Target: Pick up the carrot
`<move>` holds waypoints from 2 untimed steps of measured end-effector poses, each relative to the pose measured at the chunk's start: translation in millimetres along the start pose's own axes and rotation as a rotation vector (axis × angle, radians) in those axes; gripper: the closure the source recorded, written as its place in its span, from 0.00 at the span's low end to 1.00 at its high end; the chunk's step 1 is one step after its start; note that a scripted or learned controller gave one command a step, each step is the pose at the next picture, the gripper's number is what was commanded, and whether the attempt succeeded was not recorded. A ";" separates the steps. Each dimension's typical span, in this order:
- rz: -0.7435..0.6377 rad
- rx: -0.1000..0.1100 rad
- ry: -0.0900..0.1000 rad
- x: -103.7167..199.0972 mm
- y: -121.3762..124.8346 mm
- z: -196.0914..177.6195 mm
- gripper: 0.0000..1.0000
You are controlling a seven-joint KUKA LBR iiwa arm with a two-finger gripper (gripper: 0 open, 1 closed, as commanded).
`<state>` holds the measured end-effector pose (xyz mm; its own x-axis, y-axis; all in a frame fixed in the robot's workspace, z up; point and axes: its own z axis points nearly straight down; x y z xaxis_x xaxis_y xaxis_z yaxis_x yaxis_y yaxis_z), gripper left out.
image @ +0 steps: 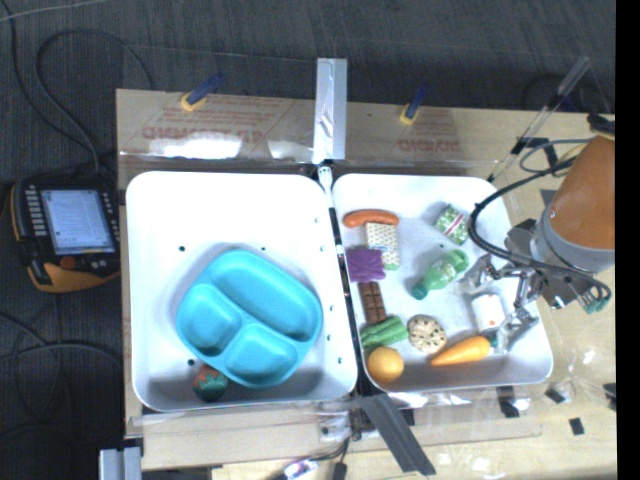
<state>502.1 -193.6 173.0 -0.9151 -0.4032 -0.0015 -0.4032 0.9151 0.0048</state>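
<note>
Carrot (462,350): lower right of right bin (530,368), close to front wall, cookie (427,333) at left. Tool (503,313): fingers spread, just above carrot. Wooden worktop (575,388) beneath

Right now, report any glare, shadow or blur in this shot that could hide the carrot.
Camera view: the carrot is evenly lit and sharp enough to read, orange against the right bin; glare sits on the plastic sheet behind the bins, away from it; the gripper beside it is cluttered and slightly soft, casting only a faint shadow.
</note>
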 end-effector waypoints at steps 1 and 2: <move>0.171 0.007 -0.003 5.2 1.0 83.2 0.00; 0.171 0.012 -0.006 2.9 -0.5 73.8 1.00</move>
<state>499.6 -194.8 99.2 -0.9704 -0.2414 -0.0075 -0.2414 0.9704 -0.0059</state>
